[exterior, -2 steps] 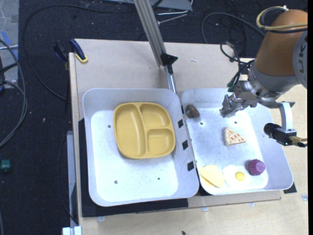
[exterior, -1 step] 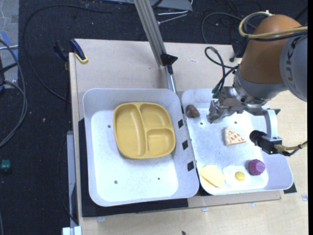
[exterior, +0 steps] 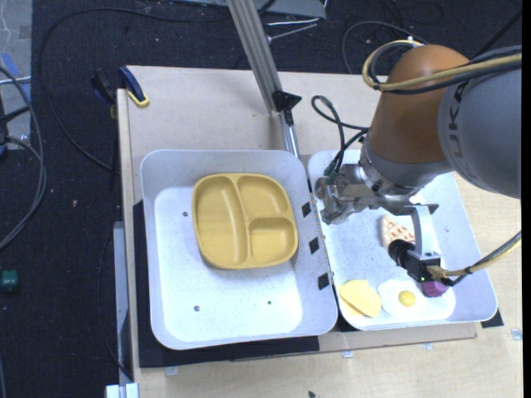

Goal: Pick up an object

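My end effector [exterior: 334, 199] hangs low over the near-left part of the right shallow white bin [exterior: 469, 301], close to the wall it shares with the left shallow white bin [exterior: 166, 305]. Whether it is apart or together I cannot tell from above, and I see nothing between its tips.

The things I could lift all lie in the right bin, toward its front. I count four: one flat yellow wedge-shaped toy piece [exterior: 359, 297], one toy fried egg, white with a yellow yolk [exterior: 404, 297], just beside it, one pale slice with red markings [exterior: 395, 230] further back, and one small purple piece [exterior: 432, 288] near the black part of my wrist.

They look like light, stiff plastic, thin and probably slippery, so I judge a pinch across the edges of the yellow wedge to be the surest hold.

The left bin holds one yellow plastic divided plate with three compartments [exterior: 246, 220]. Both bins sit on the pale wooden tabletop [exterior: 199, 106].
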Robot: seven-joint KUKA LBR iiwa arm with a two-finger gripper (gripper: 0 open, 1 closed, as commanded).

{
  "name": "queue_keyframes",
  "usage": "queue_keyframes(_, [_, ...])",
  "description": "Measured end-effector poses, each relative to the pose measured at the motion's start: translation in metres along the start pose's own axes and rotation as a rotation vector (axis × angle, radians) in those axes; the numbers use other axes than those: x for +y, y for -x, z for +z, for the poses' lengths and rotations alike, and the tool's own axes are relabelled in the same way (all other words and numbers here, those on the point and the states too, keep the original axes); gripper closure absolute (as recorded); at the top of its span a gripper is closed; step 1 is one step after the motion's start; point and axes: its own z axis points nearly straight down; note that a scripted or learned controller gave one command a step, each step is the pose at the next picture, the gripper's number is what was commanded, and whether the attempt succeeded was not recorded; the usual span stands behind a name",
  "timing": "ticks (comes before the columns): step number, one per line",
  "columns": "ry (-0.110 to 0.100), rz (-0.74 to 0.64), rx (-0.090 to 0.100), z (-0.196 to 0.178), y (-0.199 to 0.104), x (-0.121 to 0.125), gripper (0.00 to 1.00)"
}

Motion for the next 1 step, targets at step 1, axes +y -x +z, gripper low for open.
queue_keyframes(1, [0.003, -0.001, 0.000, -0.0049, -0.0546, -0.0058, 1.00])
